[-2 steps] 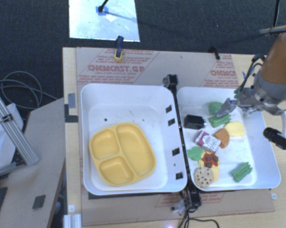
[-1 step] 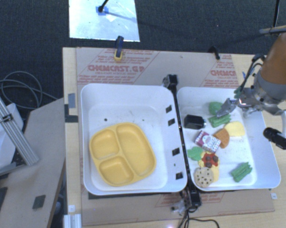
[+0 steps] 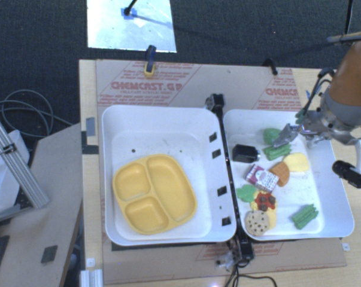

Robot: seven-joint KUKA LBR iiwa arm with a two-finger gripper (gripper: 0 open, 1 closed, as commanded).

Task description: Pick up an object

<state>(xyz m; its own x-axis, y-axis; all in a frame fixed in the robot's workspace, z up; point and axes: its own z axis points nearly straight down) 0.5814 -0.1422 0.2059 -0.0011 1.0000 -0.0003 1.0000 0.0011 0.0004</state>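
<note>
- Camera view: we see the bench (image 3: 168,76) bearing two white bins side by side, the left bin (image 3: 162,121) and the right bin (image 3: 336,220).
- In the left bin we note a yellow divided tray (image 3: 154,193) with three compartments, lying toward the near left part of the bin.
- The arm (image 3: 351,85) reaches in from the right; its gripper (image 3: 286,137) hangs low over the far part of the right bin.
- We cannot tell how the gripper stands; its tip is small and blurred against the toys under it.
- Just at the gripper tip lie a green toy (image 3: 271,135) and a green pod (image 3: 277,152); we cannot tell whether it touches either.
- A black block (image 3: 245,153) lies near the bin's left wall.
- Near the middle: a yellow piece (image 3: 298,162), an orange-brown piece (image 3: 281,173) and a small pink-and-white carton (image 3: 261,177), close together.
- Nearer us: a green leaf shape (image 3: 247,193), a red-and-dark toy (image 3: 264,201), a cookie (image 3: 257,222).
- Another green pod (image 3: 305,215) lies apart at the near right.
</note>
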